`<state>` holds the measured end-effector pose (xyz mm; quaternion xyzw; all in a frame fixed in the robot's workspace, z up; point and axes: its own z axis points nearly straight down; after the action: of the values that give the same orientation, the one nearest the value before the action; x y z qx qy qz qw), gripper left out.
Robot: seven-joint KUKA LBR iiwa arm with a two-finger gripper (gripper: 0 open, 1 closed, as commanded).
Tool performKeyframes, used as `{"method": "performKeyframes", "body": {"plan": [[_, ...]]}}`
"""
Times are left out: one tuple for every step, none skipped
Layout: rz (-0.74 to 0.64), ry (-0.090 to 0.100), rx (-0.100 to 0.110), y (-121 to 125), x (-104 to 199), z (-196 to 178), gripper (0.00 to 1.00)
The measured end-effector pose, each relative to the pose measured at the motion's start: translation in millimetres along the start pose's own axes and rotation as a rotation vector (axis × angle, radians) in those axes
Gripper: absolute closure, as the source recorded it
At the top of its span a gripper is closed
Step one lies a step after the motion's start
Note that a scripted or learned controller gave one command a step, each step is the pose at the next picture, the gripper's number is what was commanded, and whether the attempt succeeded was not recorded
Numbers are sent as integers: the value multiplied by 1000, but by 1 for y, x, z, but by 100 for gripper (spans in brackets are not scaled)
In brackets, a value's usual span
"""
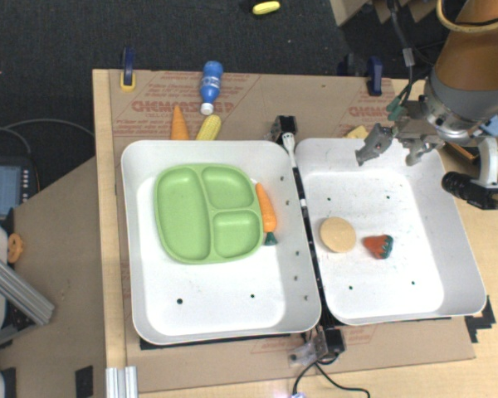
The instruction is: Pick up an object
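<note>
The surface [108, 222], a brown board, carries two shallow white bins set side by side and touching along their inner edges. The left bin [149, 305] serves as the landmark here. Inside it, toward its back, lies a green divided plate [207, 214] with three compartments, and an orange carrot [266, 208] rests against the plate's right rim, its green end pointing to the front.

The right bin [423, 288] sits just beside the left bin. The grey arm [469, 65] reaches over its far right corner, and the gripper [396, 146] hangs above that bin's back edge with its two fingers spread apart and nothing between them.

In the right bin, near the wall shared with the left bin, lies a round tan cookie [339, 235]; just beyond it, farther from the left bin, lies a red strawberry [378, 245].

Behind the left bin, on the board, stand a blue-and-white bottle [210, 87], a second carrot [178, 123] and a yellow corn cob [208, 127].
</note>
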<state>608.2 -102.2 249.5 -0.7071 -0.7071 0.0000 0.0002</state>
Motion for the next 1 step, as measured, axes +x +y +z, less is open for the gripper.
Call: {"method": "performKeyframes", "body": {"plan": [[5, 1, 12, -29, -36, 111, 0]]}}
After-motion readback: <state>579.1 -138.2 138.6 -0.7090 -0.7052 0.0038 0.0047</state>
